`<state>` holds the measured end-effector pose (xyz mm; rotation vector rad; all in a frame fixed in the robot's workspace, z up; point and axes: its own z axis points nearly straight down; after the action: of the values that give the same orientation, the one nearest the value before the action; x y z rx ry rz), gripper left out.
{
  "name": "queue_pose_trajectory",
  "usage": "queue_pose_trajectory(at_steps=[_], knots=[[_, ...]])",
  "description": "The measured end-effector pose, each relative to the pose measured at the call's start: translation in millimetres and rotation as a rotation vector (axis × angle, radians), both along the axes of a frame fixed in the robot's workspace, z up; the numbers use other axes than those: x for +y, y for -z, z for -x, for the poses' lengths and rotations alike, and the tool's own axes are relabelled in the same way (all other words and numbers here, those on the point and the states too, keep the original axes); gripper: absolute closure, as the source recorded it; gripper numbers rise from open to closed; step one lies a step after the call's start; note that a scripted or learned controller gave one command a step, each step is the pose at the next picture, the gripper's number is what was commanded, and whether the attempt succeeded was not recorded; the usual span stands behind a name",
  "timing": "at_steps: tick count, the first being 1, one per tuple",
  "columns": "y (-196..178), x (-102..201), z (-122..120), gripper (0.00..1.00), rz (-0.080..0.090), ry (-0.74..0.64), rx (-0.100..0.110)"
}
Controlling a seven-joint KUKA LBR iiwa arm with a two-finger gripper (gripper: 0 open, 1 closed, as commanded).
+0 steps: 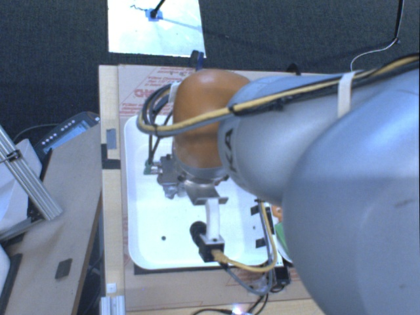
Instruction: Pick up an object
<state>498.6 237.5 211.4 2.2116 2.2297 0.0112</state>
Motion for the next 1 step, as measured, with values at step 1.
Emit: queue_pose_trajectory(at_steps=[1], knots=[[-65.4, -84.2, 3.5, 1.0, 0.004, 0.014, -0.001]])
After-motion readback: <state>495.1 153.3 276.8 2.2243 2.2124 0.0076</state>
